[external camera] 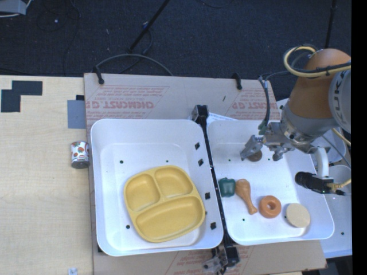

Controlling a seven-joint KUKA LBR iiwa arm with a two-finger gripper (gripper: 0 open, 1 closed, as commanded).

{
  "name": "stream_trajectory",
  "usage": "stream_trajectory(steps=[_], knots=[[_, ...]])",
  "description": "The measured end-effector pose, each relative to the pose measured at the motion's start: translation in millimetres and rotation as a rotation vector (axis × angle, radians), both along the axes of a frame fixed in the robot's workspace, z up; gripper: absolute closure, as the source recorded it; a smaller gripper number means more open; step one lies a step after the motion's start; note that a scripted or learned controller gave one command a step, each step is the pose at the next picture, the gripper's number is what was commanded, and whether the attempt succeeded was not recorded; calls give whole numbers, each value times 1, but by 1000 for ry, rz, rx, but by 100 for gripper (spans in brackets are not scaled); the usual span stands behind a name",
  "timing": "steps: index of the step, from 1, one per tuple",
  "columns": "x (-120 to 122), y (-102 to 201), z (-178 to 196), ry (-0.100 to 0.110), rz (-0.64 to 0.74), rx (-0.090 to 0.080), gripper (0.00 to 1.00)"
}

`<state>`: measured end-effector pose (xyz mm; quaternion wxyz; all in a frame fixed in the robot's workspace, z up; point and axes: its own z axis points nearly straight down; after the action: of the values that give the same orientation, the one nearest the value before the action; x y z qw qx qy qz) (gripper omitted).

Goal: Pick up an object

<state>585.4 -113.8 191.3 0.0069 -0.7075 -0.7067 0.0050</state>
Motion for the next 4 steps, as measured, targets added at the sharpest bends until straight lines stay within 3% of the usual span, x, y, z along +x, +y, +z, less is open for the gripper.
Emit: stream_trajectory(steps=[1,3,4], knots=[[3,0,7,-13,2,-2,0],[-6,12,-90,-8,2,-1,0],[-7,13,-105,-11,0,-1,0]])
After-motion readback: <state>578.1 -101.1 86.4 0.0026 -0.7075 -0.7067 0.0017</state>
